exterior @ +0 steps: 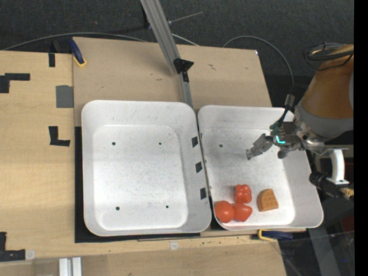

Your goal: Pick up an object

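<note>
red pepper (242, 194) upright, hand (256, 148) above

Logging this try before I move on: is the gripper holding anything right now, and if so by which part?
Nothing is held. The gripper hangs over bare floor of the right bin, apart from the red pieces and the tan block near its front edge.

In the right bin (230, 119), near its front edge, three items (234, 204) cluster left of a fourth (267, 200).
</note>
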Robot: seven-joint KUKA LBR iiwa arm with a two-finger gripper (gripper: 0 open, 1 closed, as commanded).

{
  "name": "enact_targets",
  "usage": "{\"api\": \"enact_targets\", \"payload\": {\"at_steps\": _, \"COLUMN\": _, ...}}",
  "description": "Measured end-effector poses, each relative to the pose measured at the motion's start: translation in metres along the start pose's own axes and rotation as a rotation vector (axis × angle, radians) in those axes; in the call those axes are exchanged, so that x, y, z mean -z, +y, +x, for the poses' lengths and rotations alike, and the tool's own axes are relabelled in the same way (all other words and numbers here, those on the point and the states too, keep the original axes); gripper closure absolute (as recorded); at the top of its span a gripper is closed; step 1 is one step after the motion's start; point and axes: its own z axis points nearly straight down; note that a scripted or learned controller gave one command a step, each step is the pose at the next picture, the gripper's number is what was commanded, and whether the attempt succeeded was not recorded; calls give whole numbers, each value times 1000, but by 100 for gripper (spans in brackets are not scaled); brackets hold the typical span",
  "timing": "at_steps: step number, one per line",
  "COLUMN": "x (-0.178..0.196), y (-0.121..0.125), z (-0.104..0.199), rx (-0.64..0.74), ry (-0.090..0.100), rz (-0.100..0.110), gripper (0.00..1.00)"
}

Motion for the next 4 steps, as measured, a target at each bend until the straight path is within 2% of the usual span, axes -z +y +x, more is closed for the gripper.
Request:
{"api": "enact_targets", "payload": {"at_steps": 1, "x": 2, "y": 1, "z": 0, "rx": 1, "ry": -1, "rz": -4, "gripper": 0}}
{"api": "enact_targets", "payload": {"at_steps": 2, "x": -59, "y": 2, "z": 8, "rx": 1, "ry": 0, "rz": 3, "gripper": 0}}
{"api": "enact_targets", "payload": {"at_steps": 3, "x": -117, "y": -9, "z": 7, "rx": -1, "ry": 1, "rz": 4, "gripper": 0}}
{"api": "enact_targets", "payload": {"at_steps": 4, "x": -136, "y": -9, "z": 7, "rx": 0, "ry": -2, "rz": -4, "gripper": 0}}
